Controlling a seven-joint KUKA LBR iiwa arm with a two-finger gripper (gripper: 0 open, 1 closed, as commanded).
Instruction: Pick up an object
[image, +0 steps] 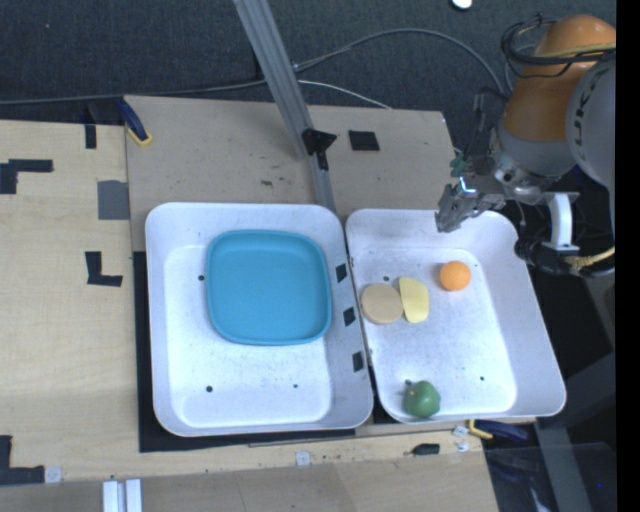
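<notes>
The gripper (452, 215) hangs at the upper right, above the orange ball (455, 276). Jaws: cannot tell. Nothing is picked yet; it probably must go down next.

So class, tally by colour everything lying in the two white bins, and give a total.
Blue: 1, plate
Orange: 1, ball
Yellow: 1, piece
Tan: 1, disc
Green: 1, fruit
Total: 5
</notes>
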